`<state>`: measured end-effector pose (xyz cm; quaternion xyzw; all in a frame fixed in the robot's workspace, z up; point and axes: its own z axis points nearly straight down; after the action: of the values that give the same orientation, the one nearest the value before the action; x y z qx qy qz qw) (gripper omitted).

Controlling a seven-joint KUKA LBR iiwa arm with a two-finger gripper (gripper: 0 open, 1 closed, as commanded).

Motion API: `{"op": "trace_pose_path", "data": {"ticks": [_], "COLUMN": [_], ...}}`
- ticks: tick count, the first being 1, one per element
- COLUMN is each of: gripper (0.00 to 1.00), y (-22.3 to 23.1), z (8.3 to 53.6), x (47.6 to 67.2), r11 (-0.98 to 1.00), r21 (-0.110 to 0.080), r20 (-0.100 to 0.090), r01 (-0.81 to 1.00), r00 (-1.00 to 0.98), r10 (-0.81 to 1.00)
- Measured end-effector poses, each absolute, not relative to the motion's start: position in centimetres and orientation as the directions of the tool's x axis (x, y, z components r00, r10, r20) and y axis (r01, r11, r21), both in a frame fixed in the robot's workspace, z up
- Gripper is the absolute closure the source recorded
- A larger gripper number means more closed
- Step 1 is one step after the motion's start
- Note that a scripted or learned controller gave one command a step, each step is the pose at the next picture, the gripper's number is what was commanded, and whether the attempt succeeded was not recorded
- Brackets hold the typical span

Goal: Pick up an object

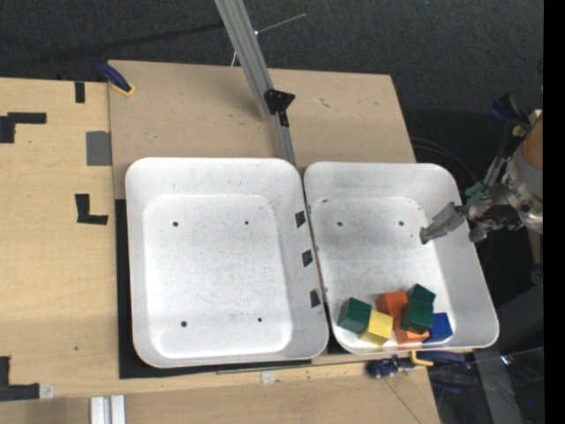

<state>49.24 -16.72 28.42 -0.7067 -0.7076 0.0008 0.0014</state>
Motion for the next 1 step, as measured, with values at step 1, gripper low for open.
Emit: {"op": "trace_pose_path", "data": {"ticks": [1], "gripper": [0.00], "y": [-16.72], "z": [28.53], "x": [49.30], "r11": [0.002], "r21": [-0.001], "r20": [0.001], "r01": [1.000], "r00": [-0.002], "r10": [1.000]}}
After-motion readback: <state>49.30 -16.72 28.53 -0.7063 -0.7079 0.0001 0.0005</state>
